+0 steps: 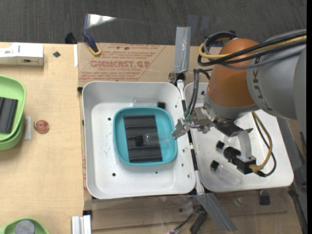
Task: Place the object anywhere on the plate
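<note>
The gripper (pixel 181 128) hangs over the wall between the two bins; whether it is open or closed I cannot tell. Just left of it, a small clear object (pixel 146 139) already lies on the teal plate (pixel 168 156).

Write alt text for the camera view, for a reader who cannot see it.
A square teal plate holding a black ribbed block sits in the left shallow white bin, with the grey and orange robot arm reaching in from the right above the right white bin. Its gripper hovers at the plate's right edge.
</note>
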### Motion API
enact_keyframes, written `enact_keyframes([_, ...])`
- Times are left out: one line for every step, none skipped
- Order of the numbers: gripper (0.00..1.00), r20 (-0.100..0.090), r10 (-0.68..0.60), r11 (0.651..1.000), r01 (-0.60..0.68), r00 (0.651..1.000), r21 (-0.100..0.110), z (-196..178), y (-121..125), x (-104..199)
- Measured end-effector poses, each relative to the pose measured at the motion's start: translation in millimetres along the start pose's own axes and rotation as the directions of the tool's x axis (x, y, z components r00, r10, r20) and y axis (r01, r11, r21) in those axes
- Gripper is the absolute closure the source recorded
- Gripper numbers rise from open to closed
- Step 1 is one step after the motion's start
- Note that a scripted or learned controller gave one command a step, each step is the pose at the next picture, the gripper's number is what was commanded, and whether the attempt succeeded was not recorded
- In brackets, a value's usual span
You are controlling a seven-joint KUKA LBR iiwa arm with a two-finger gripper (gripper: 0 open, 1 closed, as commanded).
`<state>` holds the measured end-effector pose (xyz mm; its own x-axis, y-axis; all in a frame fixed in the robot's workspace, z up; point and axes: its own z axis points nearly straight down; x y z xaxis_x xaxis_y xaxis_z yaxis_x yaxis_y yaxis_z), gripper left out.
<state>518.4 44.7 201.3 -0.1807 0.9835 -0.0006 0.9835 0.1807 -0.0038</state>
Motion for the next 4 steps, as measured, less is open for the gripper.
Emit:
enact_keyframes([0.0,0.0,0.0,1.0,0.0,1.0,0.0,0.0,0.0,0.0])
enact_keyframes([0.0,0.0,0.0,1.0,0.0,1.0,0.0,0.0,0.0,0.0])
enact_keyframes([0.0,0.0,0.0,1.0,0.0,1.0,0.0,0.0,0.0,0.0])
enact_keyframes([0.0,0.0,0.0,1.0,0.0,1.0,0.0,0.0,0.0,0.0])
